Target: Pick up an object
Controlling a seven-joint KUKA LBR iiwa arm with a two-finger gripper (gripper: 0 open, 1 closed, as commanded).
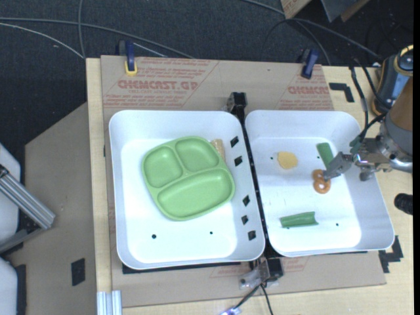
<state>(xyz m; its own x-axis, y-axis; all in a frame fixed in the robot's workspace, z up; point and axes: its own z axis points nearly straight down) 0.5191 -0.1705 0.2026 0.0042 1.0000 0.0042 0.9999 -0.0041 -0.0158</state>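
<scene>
My end effector (338,165), grip state unclear, is hovering over the right bin (367,238) holding a yellow piece (287,160), orange ring (321,185) and two green pieces (298,220), while the left bin (131,235) is carrying a green divided plate (188,178).

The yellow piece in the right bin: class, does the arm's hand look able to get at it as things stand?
Probably yes. The yellow piece lies alone on the bin floor, nothing on or against it. The hand hangs nearby, over the orange ring.

The arm (401,104) was cut off by the right edge. A tan item (218,148) lay mostly hidden behind the green divided plate (188,177). Whether the jaws touched the small orange ring (321,183) was too small to tell.
</scene>
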